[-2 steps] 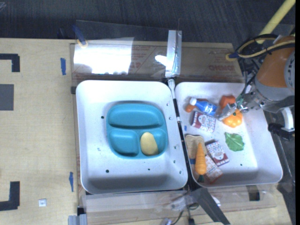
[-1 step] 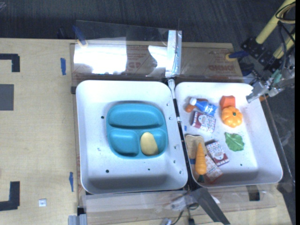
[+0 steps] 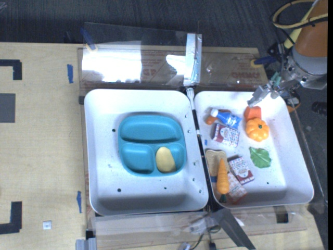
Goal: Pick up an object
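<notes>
My gripper (image 3: 265,93) hangs over the back right corner of the right bin (image 3: 296,160), just above and behind a small red-orange piece (image 3: 253,112). In front of that piece lies an orange pumpkin-shaped toy (image 3: 257,129). A blue and white bottle (image 3: 227,118) with an orange cap lies to the left, with a red and white packet (image 3: 226,135) below it. A green leaf toy (image 3: 260,157), a carrot (image 3: 222,176) and a red packet (image 3: 241,170) lie nearer the front. I see nothing held in the gripper.
The left bin (image 3: 99,139) holds a blue divided tray (image 3: 151,142) with a yellow oval toy (image 3: 165,159) in its lower right compartment. A clear plastic wall (image 3: 192,59) stands behind the bins. Yellow cables (image 3: 291,12) loop by the arm at the top right.
</notes>
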Controlling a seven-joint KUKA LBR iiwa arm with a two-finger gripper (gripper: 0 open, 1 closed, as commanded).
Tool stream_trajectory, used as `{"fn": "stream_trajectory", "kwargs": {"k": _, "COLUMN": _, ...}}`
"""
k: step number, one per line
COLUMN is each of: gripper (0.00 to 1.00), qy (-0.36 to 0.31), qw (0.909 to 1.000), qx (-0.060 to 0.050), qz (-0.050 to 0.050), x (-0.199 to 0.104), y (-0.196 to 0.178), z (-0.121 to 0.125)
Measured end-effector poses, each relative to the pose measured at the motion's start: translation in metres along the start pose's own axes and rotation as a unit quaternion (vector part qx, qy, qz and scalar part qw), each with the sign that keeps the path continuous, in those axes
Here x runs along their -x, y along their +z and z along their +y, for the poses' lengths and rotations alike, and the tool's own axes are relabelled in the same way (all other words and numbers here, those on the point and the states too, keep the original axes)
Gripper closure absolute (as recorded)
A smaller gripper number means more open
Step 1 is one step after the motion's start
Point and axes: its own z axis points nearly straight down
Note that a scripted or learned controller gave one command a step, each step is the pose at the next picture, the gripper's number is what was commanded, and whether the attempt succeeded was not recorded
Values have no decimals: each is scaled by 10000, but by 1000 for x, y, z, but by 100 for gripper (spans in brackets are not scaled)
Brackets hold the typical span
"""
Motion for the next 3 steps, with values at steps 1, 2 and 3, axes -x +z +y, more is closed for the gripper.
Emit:
{"fn": "stream_trajectory", "kwargs": {"k": 1, "gripper": 0, "qy": -421, "qw": 9991, "qx": 68, "qz": -50, "x": -31, "y": 88, "z": -33}}
{"fn": "stream_trajectory", "kwargs": {"k": 2, "gripper": 100, "qy": -423, "qw": 9990, "qx": 100, "qz": -64, "x": -31, "y": 76, "z": -31}}
{"fn": "stream_trajectory", "kwargs": {"k": 3, "gripper": 100, "qy": 977, "qw": 9952, "qx": 26, "qz": -16, "x": -44, "y": 103, "z": 20}}
